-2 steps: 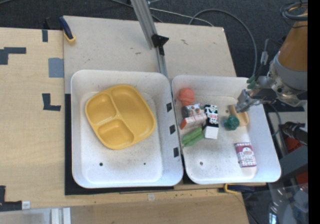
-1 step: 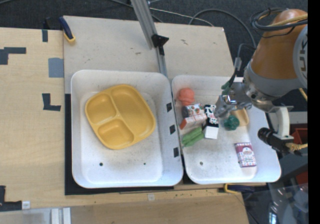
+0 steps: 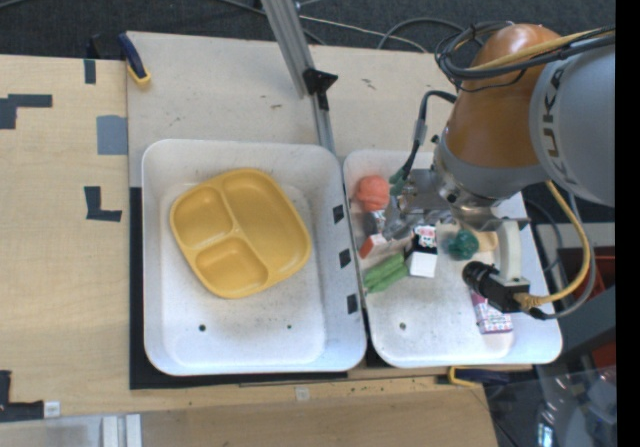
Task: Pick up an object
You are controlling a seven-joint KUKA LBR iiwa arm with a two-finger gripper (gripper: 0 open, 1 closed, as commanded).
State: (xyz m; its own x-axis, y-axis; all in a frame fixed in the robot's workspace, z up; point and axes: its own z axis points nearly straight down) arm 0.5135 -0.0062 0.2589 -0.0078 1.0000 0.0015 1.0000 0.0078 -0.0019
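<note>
Arm [image 3: 520, 125] hiding right bin's [image 3: 440, 335] rear, pincer [image 3: 400, 220] indistinct among clutter

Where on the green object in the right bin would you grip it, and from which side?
Grip the green object across its narrow width near the middle, coming straight down. It looks long and lies flat on the right bin floor, slanting toward the divider. Bare floor below it leaves finger room; the white box crowds its upper right end. The gripper is just above it.
</note>
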